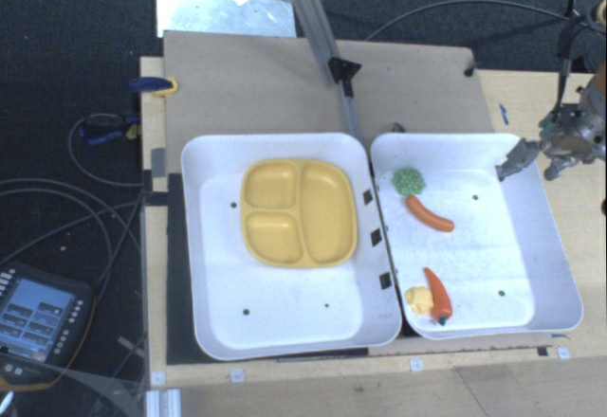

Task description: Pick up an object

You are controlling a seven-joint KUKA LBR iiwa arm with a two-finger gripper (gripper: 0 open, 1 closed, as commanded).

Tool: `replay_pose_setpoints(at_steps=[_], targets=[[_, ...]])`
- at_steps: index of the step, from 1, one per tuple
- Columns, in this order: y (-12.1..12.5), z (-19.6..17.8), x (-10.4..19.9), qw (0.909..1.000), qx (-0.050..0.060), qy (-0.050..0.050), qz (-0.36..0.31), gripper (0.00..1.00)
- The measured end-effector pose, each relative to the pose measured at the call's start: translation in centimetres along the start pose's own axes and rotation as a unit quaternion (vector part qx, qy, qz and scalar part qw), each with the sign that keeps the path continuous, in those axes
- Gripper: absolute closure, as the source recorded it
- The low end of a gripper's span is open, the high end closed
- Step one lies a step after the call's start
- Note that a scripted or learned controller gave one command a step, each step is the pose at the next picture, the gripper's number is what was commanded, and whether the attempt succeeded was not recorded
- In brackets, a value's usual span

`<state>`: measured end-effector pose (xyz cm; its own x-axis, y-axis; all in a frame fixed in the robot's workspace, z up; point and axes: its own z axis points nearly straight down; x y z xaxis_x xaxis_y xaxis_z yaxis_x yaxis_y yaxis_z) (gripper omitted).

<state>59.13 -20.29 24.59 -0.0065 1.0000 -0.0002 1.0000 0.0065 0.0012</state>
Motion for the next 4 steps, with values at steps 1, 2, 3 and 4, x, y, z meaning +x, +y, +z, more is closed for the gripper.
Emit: replay_pose_setpoints(at_steps=[1,2,3,4], targets=[[0.0,0.0,0.0,1.0000,0.000,0.000,0.000,0.00],[-0.6,4.3,0.1,1.0000,0.002,0.000,0.003,0.00],[-0.9,8.9,0.9,1.0000,0.002,0.001,0.003,0.00],[-0.8,15.2,0.7,1.0000,0.003,0.001,0.003,0.00]])
